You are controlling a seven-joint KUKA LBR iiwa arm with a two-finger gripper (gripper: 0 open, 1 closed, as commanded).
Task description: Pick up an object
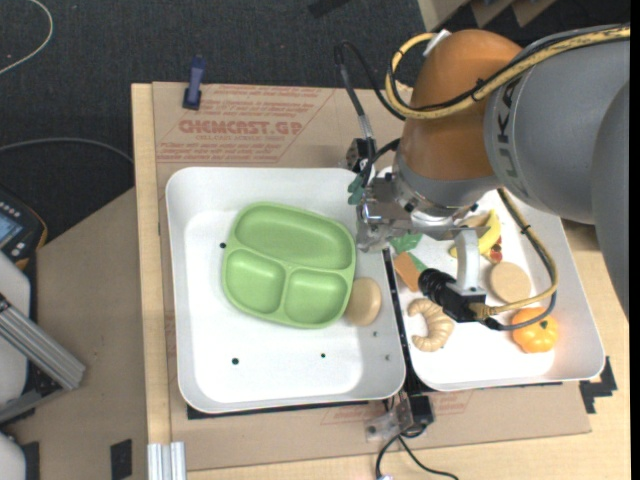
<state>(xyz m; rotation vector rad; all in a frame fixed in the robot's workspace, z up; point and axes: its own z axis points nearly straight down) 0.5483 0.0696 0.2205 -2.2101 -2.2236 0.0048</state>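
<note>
Divided plate (290, 263) is looking pale green, left bin (200, 348) and right bin (480, 363) are showing plain white, croissant (432, 325) is looking beige, pepper (533, 334) is glowing orange, and the tan bench (240, 123) is wearing red lettering.

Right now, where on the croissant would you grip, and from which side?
Probably across the thick middle of the croissant, from straight above: it lies flat in the right bin, curved, with tapering ends that would likely slip.
</note>
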